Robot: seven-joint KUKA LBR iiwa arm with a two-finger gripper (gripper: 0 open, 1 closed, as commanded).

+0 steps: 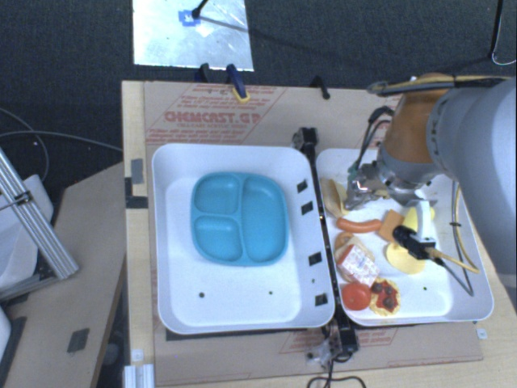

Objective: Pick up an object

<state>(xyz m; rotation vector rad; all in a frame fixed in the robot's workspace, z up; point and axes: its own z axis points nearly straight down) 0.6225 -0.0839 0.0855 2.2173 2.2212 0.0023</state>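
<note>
My gripper (363,187) hangs low over the back left part of the right bin (464,297), with the grey arm and its orange band above it. Just in front of it lies a red-orange sausage (360,225). A pale banana-like piece (332,197) sits to the gripper's left by the bin wall. An orange block (392,223) and a yellow round slice (406,259) lie to the right of the sausage. Nearer the front are a white and red wrapped piece (358,262), a red tomato (355,296) and a dark red piece (386,296). Nothing shows in the gripper's grasp.
The left bin (174,297) holds a blue divided plate (240,218). A black divider with clips (317,217) runs between the two bins. A reflective sheet (192,21) lies behind the bench. Bare bin floor shows at the right bin's front right.
</note>
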